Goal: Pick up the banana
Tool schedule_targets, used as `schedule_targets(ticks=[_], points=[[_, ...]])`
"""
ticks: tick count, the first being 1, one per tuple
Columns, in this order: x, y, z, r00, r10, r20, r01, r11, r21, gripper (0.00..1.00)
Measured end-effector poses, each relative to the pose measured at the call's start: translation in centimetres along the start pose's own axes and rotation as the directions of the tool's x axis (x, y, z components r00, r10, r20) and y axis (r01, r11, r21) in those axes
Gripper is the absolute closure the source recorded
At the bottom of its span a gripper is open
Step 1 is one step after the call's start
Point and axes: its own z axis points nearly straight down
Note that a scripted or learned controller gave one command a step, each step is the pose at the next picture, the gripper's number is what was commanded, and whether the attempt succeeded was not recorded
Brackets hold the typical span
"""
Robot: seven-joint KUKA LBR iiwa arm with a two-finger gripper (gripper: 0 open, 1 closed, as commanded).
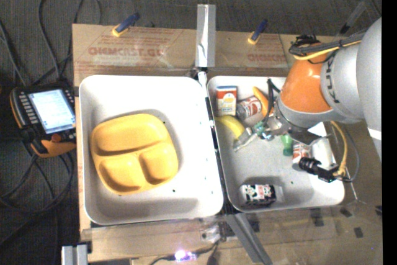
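Here banana just left of pincer.

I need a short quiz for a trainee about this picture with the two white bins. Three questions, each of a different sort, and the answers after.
1. True or false: the yellow tray lies in the left bin.
2. Multiple choice: the banana lies in the right bin near its A) left wall, B) right wall, C) front edge.
3. Fill in: the gripper is over the ____ bin, beside the banana.

Key: 1 true. 2 A. 3 right.
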Motion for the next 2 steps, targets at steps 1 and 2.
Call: schedule_targets(ticks=[1,2], points=[[0.0,3.8,0.1,0.995,0.1,-0.001,-0.1,0.995,0.001,0.0],[0.0,4.0,-1.0,0.995,0.099,-0.001,-0.099,0.995,-0.003,1.0]])
